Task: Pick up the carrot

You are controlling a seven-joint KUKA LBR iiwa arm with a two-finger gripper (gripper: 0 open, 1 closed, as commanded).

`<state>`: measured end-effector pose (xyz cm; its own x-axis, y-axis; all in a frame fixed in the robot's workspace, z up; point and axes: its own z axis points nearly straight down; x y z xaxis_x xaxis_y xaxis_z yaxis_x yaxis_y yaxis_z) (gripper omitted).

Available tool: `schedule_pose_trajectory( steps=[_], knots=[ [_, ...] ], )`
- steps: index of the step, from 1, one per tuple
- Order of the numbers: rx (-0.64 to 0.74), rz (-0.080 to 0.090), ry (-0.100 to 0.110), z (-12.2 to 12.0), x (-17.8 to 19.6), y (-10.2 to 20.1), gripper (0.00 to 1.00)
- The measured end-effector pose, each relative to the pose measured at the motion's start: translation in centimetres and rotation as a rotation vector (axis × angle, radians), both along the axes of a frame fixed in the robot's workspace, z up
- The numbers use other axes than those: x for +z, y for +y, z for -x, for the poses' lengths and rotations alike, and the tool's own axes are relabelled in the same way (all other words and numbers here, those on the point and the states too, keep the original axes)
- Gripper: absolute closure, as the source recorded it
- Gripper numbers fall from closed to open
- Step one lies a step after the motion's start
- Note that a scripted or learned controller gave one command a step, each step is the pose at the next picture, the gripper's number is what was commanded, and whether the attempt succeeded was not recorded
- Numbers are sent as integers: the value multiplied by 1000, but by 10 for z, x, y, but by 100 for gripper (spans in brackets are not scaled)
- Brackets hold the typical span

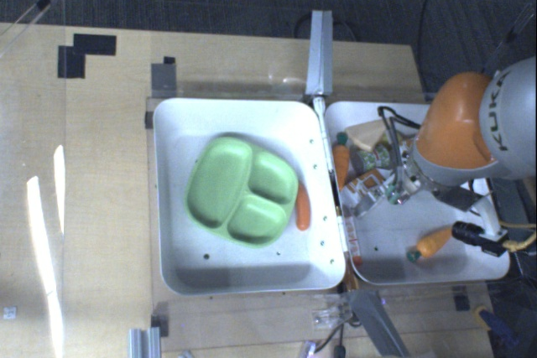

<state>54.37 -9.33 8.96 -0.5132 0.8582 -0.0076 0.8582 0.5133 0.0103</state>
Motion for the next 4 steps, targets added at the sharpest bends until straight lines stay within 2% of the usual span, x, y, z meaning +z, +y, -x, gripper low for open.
schedule_pose_trajectory(
  steps=[1,2,3,4],
  knots=[
    [143,-4,14,-63,-2,-23,0],
    [307,3,1,-50,0,-44,0],
    [708,11,-4,2,1,-32,0],
    [768,15,-1,52,1,-76,0]
  ],
)
